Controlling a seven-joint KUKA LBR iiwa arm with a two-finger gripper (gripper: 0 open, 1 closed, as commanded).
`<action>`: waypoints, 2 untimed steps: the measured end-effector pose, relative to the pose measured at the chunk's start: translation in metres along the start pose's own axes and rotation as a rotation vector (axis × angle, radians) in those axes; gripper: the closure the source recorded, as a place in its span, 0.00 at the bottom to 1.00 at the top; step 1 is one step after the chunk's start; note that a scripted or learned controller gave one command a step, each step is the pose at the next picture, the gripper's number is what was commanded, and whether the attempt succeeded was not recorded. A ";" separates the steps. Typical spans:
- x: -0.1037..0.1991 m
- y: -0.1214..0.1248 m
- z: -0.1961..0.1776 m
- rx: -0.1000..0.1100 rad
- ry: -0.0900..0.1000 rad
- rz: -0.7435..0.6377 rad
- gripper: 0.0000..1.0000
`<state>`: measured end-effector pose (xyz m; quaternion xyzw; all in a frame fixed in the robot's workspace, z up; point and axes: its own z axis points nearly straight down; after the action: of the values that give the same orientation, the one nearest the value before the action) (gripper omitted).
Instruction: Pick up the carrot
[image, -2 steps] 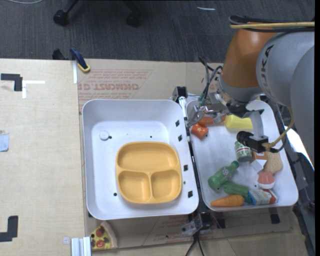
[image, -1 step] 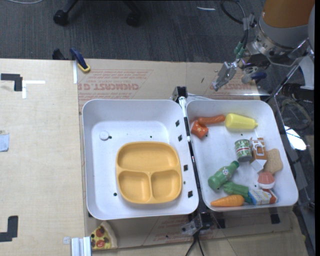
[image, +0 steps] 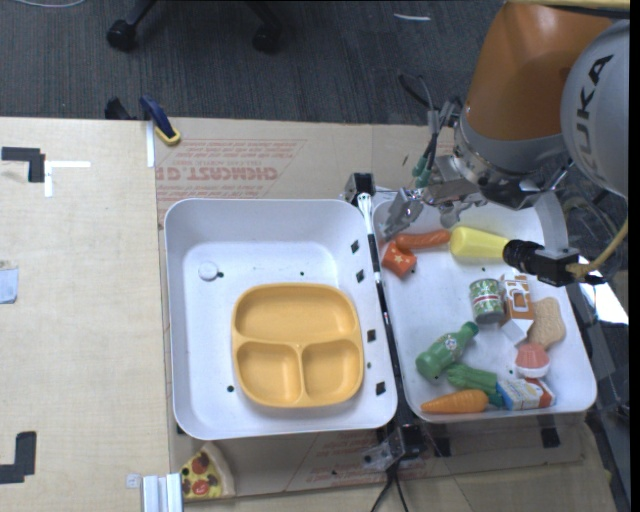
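The carrot (image: 455, 402), orange and tapered, lies flat at the front edge of the right bin (image: 580, 350), beside a green toy piece (image: 474, 378). My gripper (image: 405, 213) hangs over the bin's far-left corner, well away from the carrot and across the bin from it. It sits just above a long red-orange piece (image: 427, 240) and a small red block (image: 399, 261). I see nothing held in it.
The right bin also holds a yellow cylinder (image: 480, 243), a green can (image: 487, 300), a green bottle (image: 447, 350), a bread-like piece (image: 547, 322) and small cartons (image: 525, 392). The left bin (image: 190, 300) holds a yellow divided plate (image: 297, 343).
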<state>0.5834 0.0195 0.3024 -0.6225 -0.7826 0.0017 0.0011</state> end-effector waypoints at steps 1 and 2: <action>0.082 -0.013 0.095 0.000 -0.001 0.072 0.00; 0.158 -0.060 0.207 -0.005 0.000 0.053 0.00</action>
<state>0.4891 0.1594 0.0951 -0.6429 -0.7660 -0.0004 -0.0004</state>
